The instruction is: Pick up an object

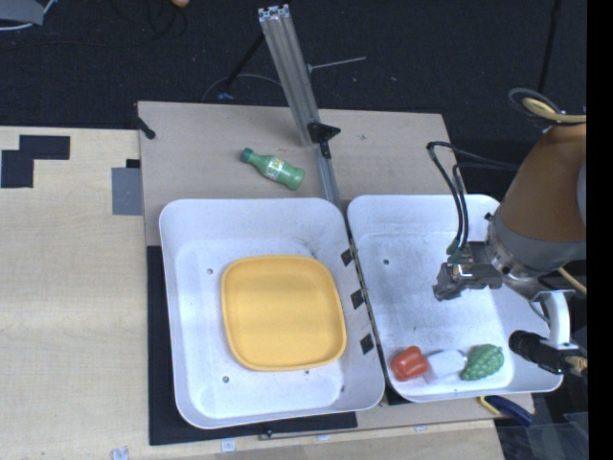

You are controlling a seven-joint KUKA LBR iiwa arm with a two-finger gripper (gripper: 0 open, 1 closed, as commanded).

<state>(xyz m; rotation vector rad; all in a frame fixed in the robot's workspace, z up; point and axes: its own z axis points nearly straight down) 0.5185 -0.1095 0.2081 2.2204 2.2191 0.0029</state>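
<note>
Presently claw mid right bin, grip state unclear, toys along near rim.

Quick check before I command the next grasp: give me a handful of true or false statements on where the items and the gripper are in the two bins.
1. The yellow plate lies in the left bin. True.
2. The green bottle lies inside the right bin. False: it lies on the bench behind the left bin, outside both.
3. The red pepper and the green grapes sit along the right bin's near edge, a white object between them. True.
4. The gripper hangs over the yellow plate. False: it is over the right bin, above and apart from the three items.
5. The red pepper lies right of the grapes. False: it lies left.
</note>
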